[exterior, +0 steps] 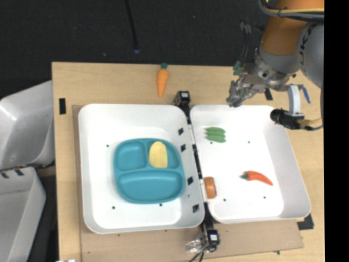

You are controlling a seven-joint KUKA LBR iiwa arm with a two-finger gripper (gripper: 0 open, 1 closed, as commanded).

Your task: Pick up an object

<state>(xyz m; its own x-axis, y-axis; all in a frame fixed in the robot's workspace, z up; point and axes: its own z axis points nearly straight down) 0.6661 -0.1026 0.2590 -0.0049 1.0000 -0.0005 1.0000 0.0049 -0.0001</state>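
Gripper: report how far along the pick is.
Nothing looks picked yet. The grey two-finger gripper hangs over the far rim of the right white bin, with nothing visible between its fingers. The green bean pod, red chili pepper and orange round piece lie in that bin. Descending, grasping and lifting remain.

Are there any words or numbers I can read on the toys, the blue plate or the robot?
None: nothing here can be read.
The blue plate, carrot, green beans and red pepper are plain.
The small black clips between the bins are too small to show any writing.
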